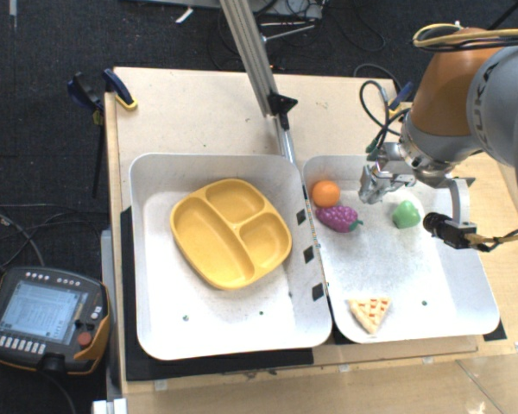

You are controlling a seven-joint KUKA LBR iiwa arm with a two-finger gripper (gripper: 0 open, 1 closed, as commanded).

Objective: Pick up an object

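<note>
Gripper (373, 188) hangs over the right bin (432, 313); its state cannot be told. Left of it sits an orange (325, 193), lower-left purple grapes (338, 218), right a green fruit (406, 214).

The hand (373, 185) hovers over the right bin (432, 304) near an orange (325, 193).

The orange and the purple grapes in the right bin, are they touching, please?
Cannot tell: in the camera view, the orange sits right against the purple grapes, no clear gap.
</note>
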